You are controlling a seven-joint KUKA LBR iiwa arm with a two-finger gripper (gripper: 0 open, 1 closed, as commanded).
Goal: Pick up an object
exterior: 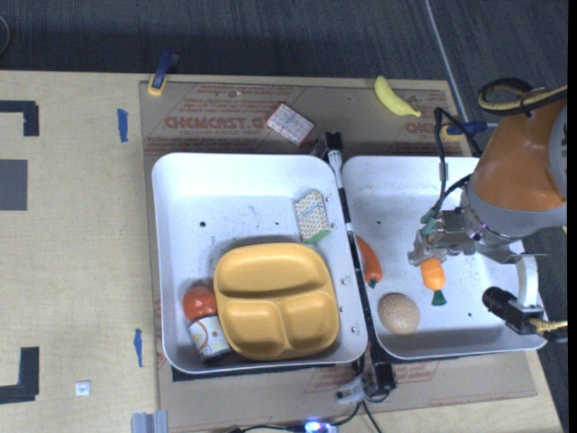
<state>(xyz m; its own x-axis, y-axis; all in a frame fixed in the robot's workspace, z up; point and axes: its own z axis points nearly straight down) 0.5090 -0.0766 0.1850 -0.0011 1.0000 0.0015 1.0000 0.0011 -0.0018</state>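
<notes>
Glossy yellow plastic tray [275, 300]

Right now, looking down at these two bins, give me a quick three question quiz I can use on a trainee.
1. True or false: the yellow divided tray lies in the right bin.
2. Multiple choice: which thing lies outside both bins, on the board behind them? A) the beige egg-shaped ball B) the yellow banana C) the can
3. Fill in: the gripper is above the ____ bin, right over the small orange carrot toy.

Key: 1 false, it lies in the left bin. 2 B. 3 right.
</notes>
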